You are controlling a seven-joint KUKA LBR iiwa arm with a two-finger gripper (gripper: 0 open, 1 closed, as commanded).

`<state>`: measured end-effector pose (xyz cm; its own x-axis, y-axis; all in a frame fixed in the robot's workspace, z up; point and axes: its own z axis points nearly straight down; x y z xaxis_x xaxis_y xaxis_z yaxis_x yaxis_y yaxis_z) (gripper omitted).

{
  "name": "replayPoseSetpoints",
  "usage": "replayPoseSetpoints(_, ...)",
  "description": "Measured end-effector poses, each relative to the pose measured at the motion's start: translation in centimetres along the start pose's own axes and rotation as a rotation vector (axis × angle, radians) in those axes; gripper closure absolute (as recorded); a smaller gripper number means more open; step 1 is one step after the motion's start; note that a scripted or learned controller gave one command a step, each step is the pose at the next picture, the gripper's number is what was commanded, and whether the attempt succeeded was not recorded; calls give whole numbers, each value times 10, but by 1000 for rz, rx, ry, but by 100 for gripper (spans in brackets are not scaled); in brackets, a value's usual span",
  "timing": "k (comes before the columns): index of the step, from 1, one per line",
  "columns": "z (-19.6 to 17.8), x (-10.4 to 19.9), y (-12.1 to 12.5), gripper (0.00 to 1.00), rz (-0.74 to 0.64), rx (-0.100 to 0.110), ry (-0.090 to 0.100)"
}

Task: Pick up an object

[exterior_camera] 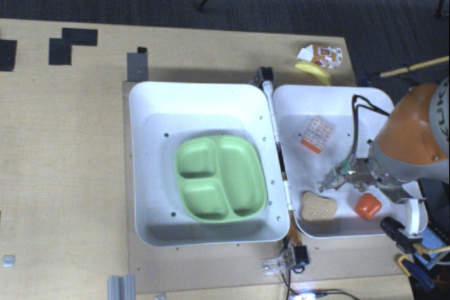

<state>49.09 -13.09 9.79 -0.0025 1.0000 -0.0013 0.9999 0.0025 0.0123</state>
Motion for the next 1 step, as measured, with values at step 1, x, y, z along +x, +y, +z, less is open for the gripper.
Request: replayPoseSetpoints(1, 11, 46, -2, 0, -1, 3, -1)
